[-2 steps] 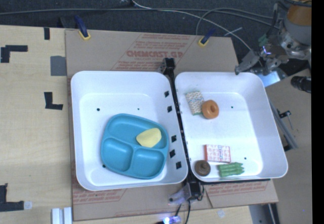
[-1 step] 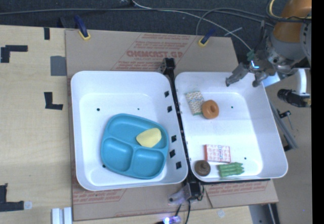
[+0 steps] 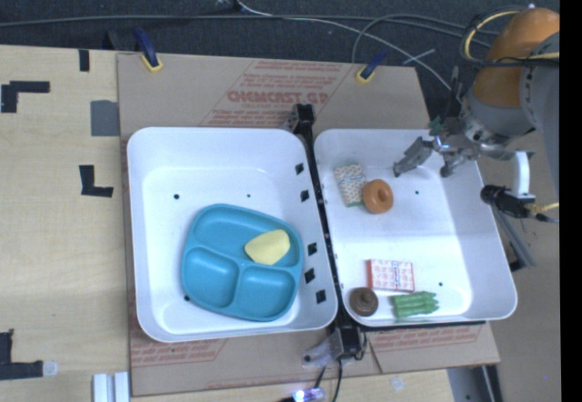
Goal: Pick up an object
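Approach phase, nothing grasped yet. Gripper (image 3: 426, 157) hangs over the upper right part of the right bin (image 3: 473, 236), fingers spread apart with nothing between them, so jaws are released. Candidates in that bin: orange doughnut-shaped ring (image 3: 377, 196) nearest to the gripper, just left and below it; a small patterned cup or wrapper (image 3: 349, 184) touching or just beside the ring on its left; a red-and-white flat packet (image 3: 391, 276), a green pod-like toy (image 3: 414, 304) and a brown round piece (image 3: 364, 301) near the front wall, well apart from the gripper. Left bin (image 3: 145, 209) holds a blue divided plate (image 3: 218, 273) with a yellow lump (image 3: 268, 247) on it. My read: the ring is the likely target. Next move needs a shift left toward the ring, then descent with fingers straddling it, clear of the cup; contact with the cup could spoil the grasp.
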Controlling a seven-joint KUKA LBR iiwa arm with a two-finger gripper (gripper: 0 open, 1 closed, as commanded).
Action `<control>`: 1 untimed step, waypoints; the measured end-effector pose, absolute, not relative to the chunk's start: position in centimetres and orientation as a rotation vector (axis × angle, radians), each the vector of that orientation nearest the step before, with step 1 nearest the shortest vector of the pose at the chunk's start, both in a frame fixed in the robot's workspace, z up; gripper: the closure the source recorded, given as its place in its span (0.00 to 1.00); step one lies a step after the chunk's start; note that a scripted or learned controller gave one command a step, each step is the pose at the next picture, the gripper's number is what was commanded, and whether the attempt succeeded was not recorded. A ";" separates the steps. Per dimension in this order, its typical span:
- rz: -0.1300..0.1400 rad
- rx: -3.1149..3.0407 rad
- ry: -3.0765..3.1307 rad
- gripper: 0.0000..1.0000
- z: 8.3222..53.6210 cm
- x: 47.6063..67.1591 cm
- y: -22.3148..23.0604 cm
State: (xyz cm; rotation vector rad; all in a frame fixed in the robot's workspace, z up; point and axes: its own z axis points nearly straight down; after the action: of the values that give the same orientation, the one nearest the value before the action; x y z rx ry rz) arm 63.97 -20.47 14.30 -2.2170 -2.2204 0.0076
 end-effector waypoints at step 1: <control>0.008 -2.217 -2.222 0.00 8.9 63.8 -20.4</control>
State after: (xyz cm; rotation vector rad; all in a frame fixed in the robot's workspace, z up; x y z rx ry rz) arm 63.84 -20.37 8.88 -2.2166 -2.2216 0.0077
